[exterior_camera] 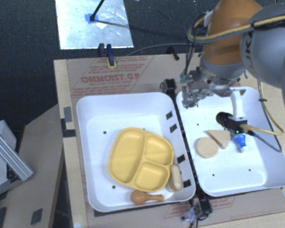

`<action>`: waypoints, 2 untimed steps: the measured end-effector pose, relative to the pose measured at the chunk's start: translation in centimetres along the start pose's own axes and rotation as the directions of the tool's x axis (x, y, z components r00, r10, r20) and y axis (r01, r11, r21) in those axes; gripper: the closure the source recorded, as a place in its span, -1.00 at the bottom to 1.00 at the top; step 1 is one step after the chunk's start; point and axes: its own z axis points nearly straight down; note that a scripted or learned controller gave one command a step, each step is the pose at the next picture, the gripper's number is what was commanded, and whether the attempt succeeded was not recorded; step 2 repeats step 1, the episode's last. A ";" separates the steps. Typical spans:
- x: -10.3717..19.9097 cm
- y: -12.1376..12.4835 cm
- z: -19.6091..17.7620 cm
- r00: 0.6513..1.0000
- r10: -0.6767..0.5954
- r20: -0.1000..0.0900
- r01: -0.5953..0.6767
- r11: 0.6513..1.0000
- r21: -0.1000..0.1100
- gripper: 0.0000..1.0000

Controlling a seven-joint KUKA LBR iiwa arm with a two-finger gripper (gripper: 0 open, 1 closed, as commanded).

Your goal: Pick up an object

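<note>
Two shallow white plastic bins (131, 99) sit on a brown worktop (104, 69) printed "CHEMCAST GP" in red. The claw (193, 97), grip unreadable, hovers over the right bin's far-left corner.

Glossy yellow plastic tray (140, 160), smooth white plastic bins (95, 110), shiny crinkled foil sheet (93, 20), matt cardboard base (114, 71).

Dark speckled carpet floor (18, 52) across the far side and down the left. Shiny silver sheet (93, 20) lying on it at the far end, with a blue mark near its middle. Tan desk (65, 88) in the centre, topped by brown cardboard (129, 70) printed with red lettering. Aluminium frame rail (7, 152) slanting at the left edge. Bright, even overhead light.
</note>
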 end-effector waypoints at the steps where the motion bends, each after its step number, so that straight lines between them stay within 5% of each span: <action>1: 4.7 -2.5 1.5 1.000 0.001 0.000 -0.001 1.000 0.002 1.00; 2: 4.7 -2.5 1.5 1.000 0.001 0.000 -0.001 1.000 0.002 1.00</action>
